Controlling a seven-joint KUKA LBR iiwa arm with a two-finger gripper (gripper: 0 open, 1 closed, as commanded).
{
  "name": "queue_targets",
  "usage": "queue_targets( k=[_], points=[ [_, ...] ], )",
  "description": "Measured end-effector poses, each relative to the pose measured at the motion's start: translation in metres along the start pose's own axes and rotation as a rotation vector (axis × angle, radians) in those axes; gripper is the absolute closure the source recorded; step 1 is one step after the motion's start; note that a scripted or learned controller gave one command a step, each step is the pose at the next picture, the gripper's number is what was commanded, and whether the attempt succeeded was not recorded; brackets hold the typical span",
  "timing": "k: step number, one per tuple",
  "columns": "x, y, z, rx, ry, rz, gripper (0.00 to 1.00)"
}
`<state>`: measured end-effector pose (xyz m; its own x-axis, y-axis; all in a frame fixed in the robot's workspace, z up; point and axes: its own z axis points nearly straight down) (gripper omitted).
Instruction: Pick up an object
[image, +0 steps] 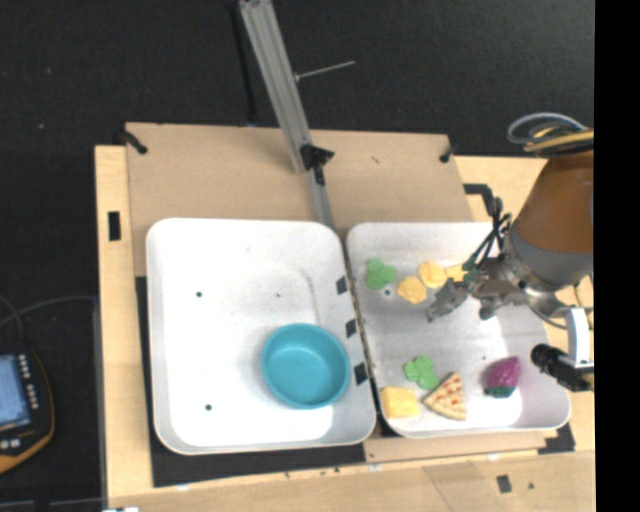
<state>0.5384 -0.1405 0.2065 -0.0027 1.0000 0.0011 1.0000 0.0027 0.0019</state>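
Gripper (452, 298) low over right bin (520, 420), centre-right of frame; finger spread too blurred to tell, nothing visibly held. Just left of it: two small yellow lumps (421, 283), rounded, pale, touching each other. Green clover-shaped piece (379, 274) further left. Blue bowl (304, 365) sits in left bin (200, 260).

Robotics laboratory test cell. A plywood bench (290, 180) on dark flooring carries two white bins (240, 250), a slanted metal mast (280, 80) rises at upper centre, and a handheld control pendant (18, 395) lies at lower left.
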Motion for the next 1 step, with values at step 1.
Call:
queue_targets(
  k=[1],
  points=[
    [-0.0001,0.0001,-0.0001,-0.001,0.000,0.001,0.00]
  ],
)
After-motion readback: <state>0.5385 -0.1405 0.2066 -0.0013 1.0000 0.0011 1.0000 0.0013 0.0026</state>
